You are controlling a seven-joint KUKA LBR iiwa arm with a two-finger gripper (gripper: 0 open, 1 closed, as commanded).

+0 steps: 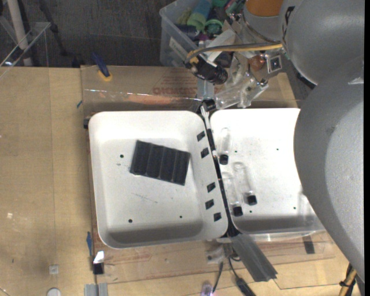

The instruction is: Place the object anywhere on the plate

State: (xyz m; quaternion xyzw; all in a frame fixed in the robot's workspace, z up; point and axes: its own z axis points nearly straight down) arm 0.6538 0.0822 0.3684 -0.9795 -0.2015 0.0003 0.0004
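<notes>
A black, ridged rectangular plate [160, 162] lies flat in the left bin [110, 225], a little left of its middle. In the right bin [277, 133] lie two small clear objects with black ends, one [223, 145] close to the divider and one [245, 189] nearer the front. My gripper [232, 87] hangs over the back rim where the two bins meet, under the orange-banded wrist [265, 7]. It stands apart from the plate and from both clear objects. The big grey arm [335, 150] hides the right bin's right side.
A clear tub [193, 26] of colourful items stands behind the bins, close to the gripper. Black clips [208, 186] line the divider between the bins. A blue clamp [103, 71] sits on the bench at the back left. Bare wooden bench [40, 173] lies to the left.
</notes>
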